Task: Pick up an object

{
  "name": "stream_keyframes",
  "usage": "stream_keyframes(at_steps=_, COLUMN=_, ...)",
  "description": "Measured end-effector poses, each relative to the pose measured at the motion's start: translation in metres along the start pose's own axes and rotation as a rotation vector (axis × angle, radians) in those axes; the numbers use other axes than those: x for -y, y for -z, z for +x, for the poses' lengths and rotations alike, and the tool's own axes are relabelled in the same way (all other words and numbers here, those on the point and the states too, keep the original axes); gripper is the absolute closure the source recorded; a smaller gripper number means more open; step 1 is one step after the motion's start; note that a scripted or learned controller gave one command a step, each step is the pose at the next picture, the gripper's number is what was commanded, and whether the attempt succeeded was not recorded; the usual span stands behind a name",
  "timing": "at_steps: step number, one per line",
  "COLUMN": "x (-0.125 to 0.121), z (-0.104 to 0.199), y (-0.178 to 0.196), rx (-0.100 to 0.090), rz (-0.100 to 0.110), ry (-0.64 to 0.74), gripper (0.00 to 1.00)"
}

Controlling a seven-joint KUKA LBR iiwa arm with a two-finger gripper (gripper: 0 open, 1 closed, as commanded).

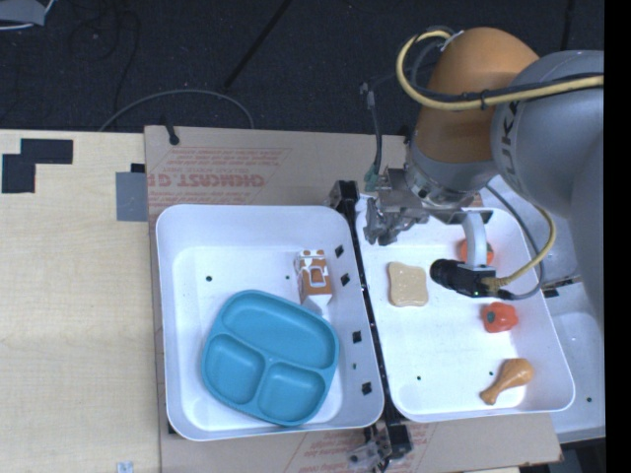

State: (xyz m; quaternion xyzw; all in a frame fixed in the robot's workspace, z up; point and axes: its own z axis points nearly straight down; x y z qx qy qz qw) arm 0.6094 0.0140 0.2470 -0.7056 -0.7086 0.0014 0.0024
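My gripper [383, 227] hangs over the far left corner of the right bin [434, 387], close to the divider between the bins. A tan slice of toy bread [407, 285] lies just below and to the right of it, apart from it. Further right sit a red toy tomato [500, 316] and a small orange piece [486, 253] partly hidden behind the wrist bracket. A brown toy drumstick [508, 379] lies near the right bin's front right corner. Nothing shows in the gripper's grasp.
The left bin [182, 264] bears a blue divided plate [268, 357] and a small orange-and-white toy carton [315, 274] by its right wall. The arm's grey body and orange band [473, 67] loom over the right bin's far side. Cardboard lies under both bins.
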Motion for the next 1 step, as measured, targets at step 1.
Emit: stream_keyframes(at_steps=1, x=0.0025, z=0.0556, y=0.0005, rx=0.000, rz=-0.002, ry=0.001, gripper=1.00)
